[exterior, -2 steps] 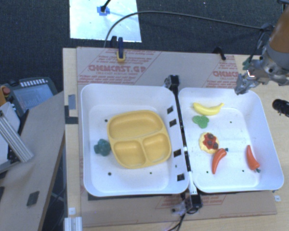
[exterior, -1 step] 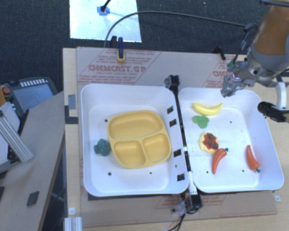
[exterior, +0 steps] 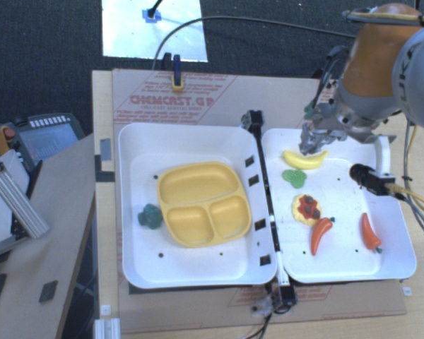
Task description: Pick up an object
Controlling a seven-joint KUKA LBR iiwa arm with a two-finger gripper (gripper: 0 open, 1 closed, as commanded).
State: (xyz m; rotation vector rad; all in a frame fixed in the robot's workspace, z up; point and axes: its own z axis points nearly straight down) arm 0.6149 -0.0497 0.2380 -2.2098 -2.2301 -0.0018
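You're looking at a robotics lab: a teach pendant (exterior: 48, 141), loose cables (exterior: 219, 23), and aluminium framing (exterior: 14, 196) around the counter (exterior: 198, 94).

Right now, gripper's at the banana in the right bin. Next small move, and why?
Probably ease straight down a little, then close. The gripper sits right above the yellow banana near the back of the right bin, overlapping its upper edge, but nothing shows the banana between the fingers yet. The green piece lies just in front, so avoid drifting forward.
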